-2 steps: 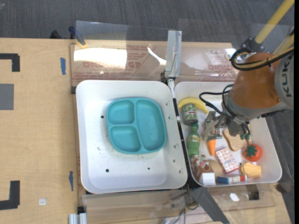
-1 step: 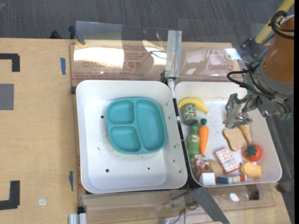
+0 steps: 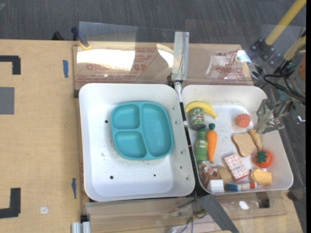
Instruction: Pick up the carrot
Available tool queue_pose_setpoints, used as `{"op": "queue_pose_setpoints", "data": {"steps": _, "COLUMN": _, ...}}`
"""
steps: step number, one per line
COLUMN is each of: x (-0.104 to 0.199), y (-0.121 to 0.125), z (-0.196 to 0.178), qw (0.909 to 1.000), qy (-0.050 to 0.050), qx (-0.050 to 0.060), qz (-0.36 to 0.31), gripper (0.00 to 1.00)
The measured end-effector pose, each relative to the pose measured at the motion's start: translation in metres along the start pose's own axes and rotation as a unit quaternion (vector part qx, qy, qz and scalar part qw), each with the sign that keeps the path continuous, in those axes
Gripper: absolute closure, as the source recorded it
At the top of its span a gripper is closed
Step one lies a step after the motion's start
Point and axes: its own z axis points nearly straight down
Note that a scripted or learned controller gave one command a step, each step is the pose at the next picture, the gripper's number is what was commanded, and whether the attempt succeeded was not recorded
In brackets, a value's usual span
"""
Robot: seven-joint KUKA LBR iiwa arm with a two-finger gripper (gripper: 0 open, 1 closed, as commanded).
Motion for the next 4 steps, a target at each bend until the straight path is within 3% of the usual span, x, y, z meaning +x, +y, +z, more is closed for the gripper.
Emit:
{"op": "queue_pose_setpoints", "data": {"steps": 1, "x": 0.035, "y": -0.035, "z": -0.123, "qw": 1.0, "qy": -0.004, "qx": 0.004, "qz": 0.006, "gripper": 1.0}}
{"op": "queue_pose_setpoints", "data": {"steps": 2, "x": 0.038, "y": 0.011, "z": 0.023, "qw": 0.9992, "qy": 0.004, "qx": -0.005, "qz": -0.041, "gripper": 1.0}}
{"op": "queue_pose_setpoints", "data": {"steps": 3, "x": 0.034, "y": 0.009, "z": 0.007, "qw": 0.9992, "qy": -0.004, "qx": 0.0, "qz": -0.04, "gripper": 1.0}}
{"op": "queue_pose_setpoints", "data": {"steps": 4, "x": 0.012, "y": -0.033, "z": -0.092, "qw": 0.9935, "qy": -0.002, "qx": 0.001, "qz": -0.114, "gripper": 1.0}}
